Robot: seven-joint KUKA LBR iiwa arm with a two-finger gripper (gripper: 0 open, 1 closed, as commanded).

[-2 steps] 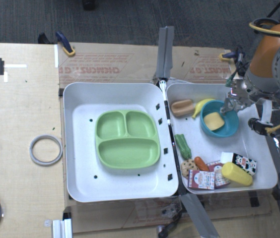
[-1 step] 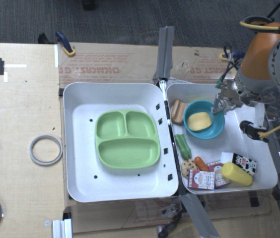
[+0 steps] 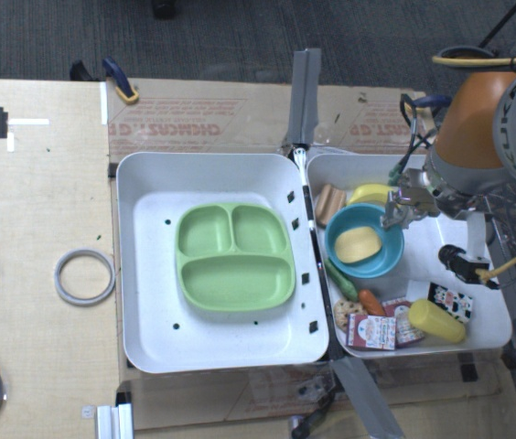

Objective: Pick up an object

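The gripper (image 3: 403, 210) hangs at the rim of the glossy blue bowl (image 3: 366, 242) holding a smooth pale yellow lump (image 3: 359, 244), nothing visibly held so the pick looks undone, though the view's too murky there to tell how it's set.

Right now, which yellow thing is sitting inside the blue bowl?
The round pale yellow piece sits inside the blue bowl. The yellow one lies behind the bowl; the oblong one lies near the front.

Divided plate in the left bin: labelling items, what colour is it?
Light green divided plate, clearest in the camera view.
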